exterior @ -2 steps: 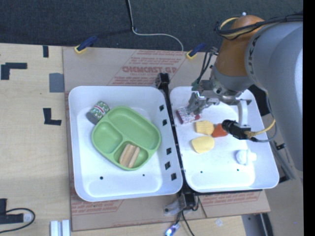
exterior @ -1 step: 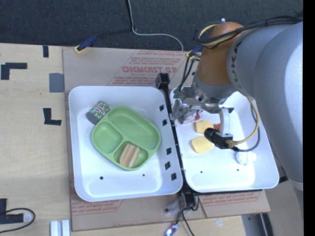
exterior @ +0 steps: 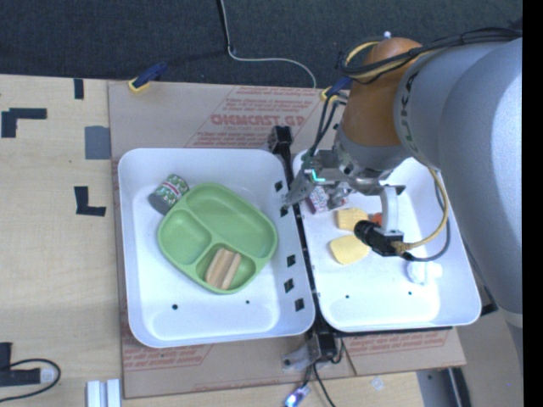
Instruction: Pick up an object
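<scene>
The pale wooden worktop [exterior: 51, 253], marked with black tape shapes, takes up most of what I can see. Over its right side looms the grey arm [exterior: 475, 142] with its orange band, reaching in toward the middle. A brown cardboard sheet [exterior: 246, 117] with red print lies under both bins.

The left white bin [exterior: 144, 312] and the right white bin [exterior: 382, 303] sit side by side, their inner walls touching. In the left one rests a light green plastic divided plate [exterior: 216, 219], lying flat near the middle. A tan bun-shaped piece [exterior: 222, 268] sits in the plate's near compartment. A small grey-green packet [exterior: 169, 192] lies against the plate's far left rim.

The claw [exterior: 316, 192] hangs low over the far left corner of the right bin, just beside the wall shared with the left bin. From here I cannot tell whether it is spread or pressed together, nor whether it has anything.

The things to pick lie close by, just right of the claw. A pale yellow block [exterior: 347, 219] comes first, with a brighter yellow wedge [exterior: 345, 249] just nearer than it. A small whitish thing [exterior: 422, 270], too blurred to name, sits further right, apart from both.
</scene>
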You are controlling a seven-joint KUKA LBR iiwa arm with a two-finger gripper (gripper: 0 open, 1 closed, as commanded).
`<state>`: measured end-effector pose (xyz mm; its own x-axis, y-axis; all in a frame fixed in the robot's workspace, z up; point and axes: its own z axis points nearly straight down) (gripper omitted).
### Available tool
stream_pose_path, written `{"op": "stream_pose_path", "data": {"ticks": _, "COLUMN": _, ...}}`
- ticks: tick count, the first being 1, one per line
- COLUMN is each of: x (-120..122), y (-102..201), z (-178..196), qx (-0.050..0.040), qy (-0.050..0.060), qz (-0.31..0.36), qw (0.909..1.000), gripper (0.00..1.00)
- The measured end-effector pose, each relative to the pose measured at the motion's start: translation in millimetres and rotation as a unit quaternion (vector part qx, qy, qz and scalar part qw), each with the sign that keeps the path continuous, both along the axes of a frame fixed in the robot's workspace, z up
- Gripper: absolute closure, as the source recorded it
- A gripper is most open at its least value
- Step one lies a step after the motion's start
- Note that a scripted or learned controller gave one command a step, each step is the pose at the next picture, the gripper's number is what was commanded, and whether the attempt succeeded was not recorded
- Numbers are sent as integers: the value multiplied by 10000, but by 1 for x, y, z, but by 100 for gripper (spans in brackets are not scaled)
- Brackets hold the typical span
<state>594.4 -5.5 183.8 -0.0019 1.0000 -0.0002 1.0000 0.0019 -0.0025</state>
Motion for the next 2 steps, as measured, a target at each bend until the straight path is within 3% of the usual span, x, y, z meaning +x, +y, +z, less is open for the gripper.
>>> {"op": "stream_pose_path", "data": {"ticks": 1, "x": -15, "y": -46, "z": -33, "qx": 51, "qy": -50, "qz": 48, "qw": 10000, "gripper": 0}}
{"op": "stream_pose_path", "data": {"ticks": 2, "x": -7, "y": -48, "z": -48, "qx": 145, "qy": -45, "qz": 82, "qw": 9999, "gripper": 0}}
